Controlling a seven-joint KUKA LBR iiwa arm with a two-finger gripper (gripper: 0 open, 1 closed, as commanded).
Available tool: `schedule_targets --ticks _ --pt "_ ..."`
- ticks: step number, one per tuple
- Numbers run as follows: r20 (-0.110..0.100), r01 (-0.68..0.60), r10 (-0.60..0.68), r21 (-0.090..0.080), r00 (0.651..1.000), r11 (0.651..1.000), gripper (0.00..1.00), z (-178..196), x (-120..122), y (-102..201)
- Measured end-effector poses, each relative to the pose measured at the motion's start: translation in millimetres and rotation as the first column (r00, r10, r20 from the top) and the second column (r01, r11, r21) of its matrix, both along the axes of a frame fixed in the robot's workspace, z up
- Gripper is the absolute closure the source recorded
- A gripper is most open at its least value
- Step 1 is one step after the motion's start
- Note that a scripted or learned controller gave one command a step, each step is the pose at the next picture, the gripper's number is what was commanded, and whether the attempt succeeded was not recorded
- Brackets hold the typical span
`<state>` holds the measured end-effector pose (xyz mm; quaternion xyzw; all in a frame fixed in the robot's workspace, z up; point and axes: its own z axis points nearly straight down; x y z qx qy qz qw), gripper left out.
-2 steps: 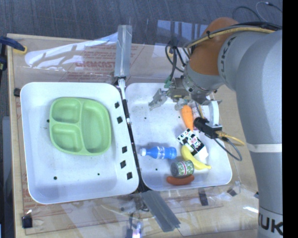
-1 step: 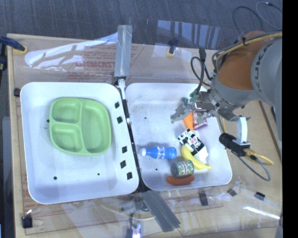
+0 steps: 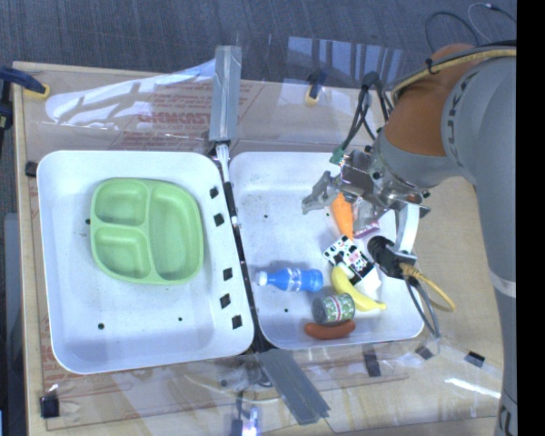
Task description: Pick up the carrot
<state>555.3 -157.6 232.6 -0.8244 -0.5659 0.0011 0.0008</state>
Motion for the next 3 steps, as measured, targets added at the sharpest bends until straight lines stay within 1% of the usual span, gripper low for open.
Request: schedule_targets --ticks 1,2,3 --pt "-0.003 0.203 -0.203 0.000 0.979 0.979 0.00 -42 37 -45" --pt "-0.004 0.249 -0.249 0.001 0.969 0.969 0.00 -136 81 -37" --pt "-0.005 0.313 -0.313 0.000 0.950 0.950 0.00 -131 50 -42"
